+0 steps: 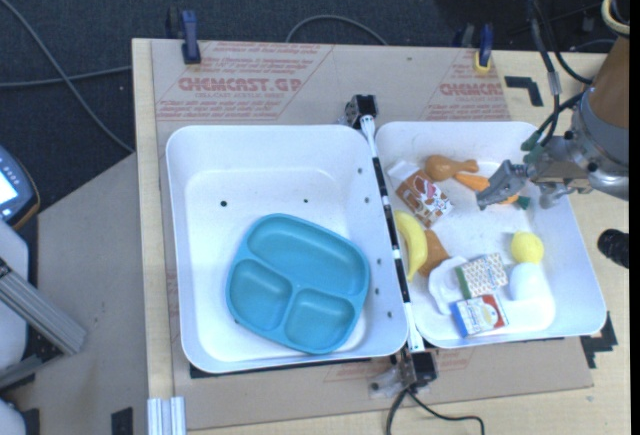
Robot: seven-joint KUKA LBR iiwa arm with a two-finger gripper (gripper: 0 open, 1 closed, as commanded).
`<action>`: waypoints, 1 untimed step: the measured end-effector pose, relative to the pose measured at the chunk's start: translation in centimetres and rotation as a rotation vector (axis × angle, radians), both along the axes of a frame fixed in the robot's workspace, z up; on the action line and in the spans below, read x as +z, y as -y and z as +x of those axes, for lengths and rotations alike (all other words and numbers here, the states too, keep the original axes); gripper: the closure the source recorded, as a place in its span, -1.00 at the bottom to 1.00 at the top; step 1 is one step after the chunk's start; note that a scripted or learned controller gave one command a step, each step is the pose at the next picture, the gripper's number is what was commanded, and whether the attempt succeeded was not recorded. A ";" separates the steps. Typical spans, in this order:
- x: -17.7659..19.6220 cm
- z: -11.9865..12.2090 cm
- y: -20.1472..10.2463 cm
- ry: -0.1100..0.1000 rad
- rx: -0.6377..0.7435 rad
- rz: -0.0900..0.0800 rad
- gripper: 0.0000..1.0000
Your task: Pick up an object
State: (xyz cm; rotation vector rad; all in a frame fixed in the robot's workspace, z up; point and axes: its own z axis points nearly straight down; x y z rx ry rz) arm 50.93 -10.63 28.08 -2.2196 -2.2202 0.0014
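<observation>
The two-finger gripper (500, 187) hangs low over the right-hand shallow white plastic bin (575, 253), near its far wall, and its fingers stand spread with nothing visibly between them. The nearest thing to take is the small orange carrot-shaped toy (470, 180), which lies just left of the fingertips, perhaps touching them, with its long axis running left to right, roughly in line with the fingers' reach. Just beyond it to the left sits a brown drumstick-shaped toy (446, 166), and below that a red-and-white printed packet (420, 197). Further toward the near edge of this bin lie a yellow plastic banana (410, 241), a round yellow lemon-like ball (527, 246), a green-patterned little carton (483, 273) and a blue-edged carton (477, 314). The left-hand white bin (200, 173) holds a blue plastic divided plate (297, 282)
</observation>
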 end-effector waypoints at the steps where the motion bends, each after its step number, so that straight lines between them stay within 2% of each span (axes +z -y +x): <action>1: -10.0 5.4 -5.8 -0.007 0.006 0.003 -1.00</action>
